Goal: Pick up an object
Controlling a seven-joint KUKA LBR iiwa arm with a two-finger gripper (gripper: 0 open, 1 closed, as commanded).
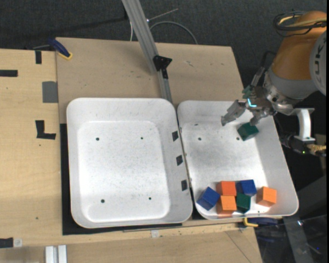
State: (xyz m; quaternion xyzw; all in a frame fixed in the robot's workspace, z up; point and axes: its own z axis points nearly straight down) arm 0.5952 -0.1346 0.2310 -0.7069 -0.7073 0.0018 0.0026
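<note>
Over the far part of the right bin (200, 114) hangs the gripper (245, 115), its two fingers spread apart: one reaches left, the other sits by a dark green block (248, 130). That block appears just under and beside the right finger, tilted; whether it rests on the bin floor or hangs against the finger cannot be told, and it does not clearly sit between the fingers, so no hold is claimed.

Step in hand, as judged: securing the green block. To do it well, the fingers should straddle the block squarely, one on each flat face, before they close, and the lift should go straight up.

Behind the gripper: grey wrist and orange band of the arm (296, 59), entering from the right.

Other contents, right bin, near edge: a cluster of blocks touching or nearly touching, namely blue block (208, 197), orange block (227, 188), second blue block (247, 187), second orange block (227, 203), small green block (243, 201), third orange block (267, 195). All lie well apart from the gripper and do not obstruct.

Left bin (77, 114): bare white floor.

Possible obstruction: the right bin's far wall, near the fingers.
</note>
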